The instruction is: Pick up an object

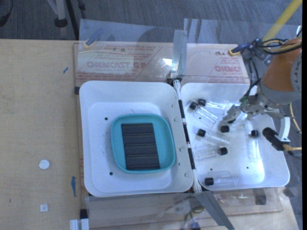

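Note:
Several clear vials with black caps lie scattered in the right white bin (273,174). One vial (221,180) rests near the front wall, another (209,153) sits mid-bin, and a third (253,146) lies toward the right. My gripper (232,117) hangs low over the back middle of this bin, at the end of the grey and orange arm coming in from the right. Its tip is right beside a black-capped vial (224,127). Nothing can be made out between the fingers.
The left white bin (96,104) holds a teal tray (117,147) with a dark ridged block (140,146) in it. A clear plastic sheet stands behind both bins. The wooden bench stretches away to the left.

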Controlling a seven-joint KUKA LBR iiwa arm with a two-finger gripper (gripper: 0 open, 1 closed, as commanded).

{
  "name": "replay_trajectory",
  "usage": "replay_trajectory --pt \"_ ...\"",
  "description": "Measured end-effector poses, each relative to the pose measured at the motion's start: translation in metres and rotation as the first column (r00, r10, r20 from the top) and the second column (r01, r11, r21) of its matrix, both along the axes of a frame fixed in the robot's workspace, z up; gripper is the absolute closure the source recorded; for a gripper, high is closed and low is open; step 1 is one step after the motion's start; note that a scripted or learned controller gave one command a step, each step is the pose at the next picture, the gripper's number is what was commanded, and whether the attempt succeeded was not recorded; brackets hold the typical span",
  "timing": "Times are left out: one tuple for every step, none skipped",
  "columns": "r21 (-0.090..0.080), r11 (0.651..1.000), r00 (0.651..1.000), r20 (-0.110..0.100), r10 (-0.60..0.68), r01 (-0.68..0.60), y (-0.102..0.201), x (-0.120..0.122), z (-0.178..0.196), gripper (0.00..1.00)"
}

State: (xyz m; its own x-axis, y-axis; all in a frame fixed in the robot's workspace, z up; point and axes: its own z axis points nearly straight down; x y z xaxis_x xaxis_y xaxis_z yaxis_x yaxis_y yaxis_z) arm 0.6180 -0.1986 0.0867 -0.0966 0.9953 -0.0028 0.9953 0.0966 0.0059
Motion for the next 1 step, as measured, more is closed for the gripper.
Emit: replay_trajectory --pt "0.001 1.000 1.000 0.005 0.000 0.000 0.0003 0.0015 0.0118 1.00"
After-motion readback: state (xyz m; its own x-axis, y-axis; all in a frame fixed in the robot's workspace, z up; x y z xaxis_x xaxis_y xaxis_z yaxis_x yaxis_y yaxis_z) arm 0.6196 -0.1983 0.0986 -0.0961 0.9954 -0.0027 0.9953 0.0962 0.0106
